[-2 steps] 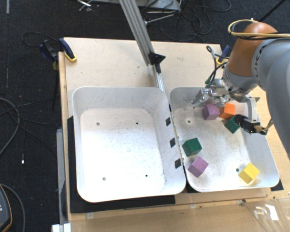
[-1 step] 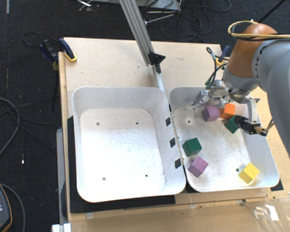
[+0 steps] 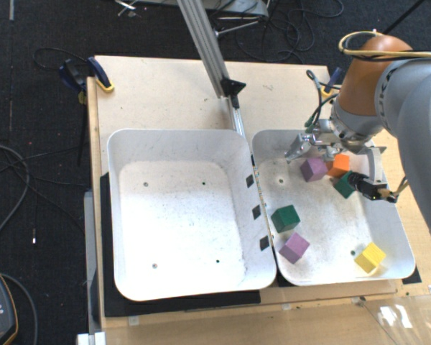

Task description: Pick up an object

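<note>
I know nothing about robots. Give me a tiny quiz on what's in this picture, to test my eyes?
1. True or false: all the blocks lie in the right bin.
2. Which block sits nearest the right bin's front right corner? A) yellow block B) orange block C) green block
3. How many purple blocks are there?

Key:
1. True.
2. A, the yellow block; the orange block is up by the gripper, and a green block is near the divider.
3. Two: one purple block by the gripper, another lower down.
</note>
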Action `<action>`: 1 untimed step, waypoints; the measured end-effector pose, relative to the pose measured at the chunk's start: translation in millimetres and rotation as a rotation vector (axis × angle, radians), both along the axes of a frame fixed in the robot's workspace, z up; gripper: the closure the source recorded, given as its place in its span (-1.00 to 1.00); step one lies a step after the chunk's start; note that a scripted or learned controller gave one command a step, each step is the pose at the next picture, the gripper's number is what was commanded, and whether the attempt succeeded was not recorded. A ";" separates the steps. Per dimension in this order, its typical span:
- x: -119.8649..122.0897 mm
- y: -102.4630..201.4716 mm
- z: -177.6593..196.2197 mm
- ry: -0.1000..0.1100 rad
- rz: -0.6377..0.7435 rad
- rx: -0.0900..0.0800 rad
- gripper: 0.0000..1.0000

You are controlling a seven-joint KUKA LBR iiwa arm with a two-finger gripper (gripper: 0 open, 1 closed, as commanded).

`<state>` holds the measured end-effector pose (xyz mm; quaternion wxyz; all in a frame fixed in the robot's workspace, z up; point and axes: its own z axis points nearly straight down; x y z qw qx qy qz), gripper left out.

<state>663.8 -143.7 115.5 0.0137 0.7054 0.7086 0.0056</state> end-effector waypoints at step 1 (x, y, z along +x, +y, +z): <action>0.0 -0.3 -0.1 0.000 0.000 0.001 -1.00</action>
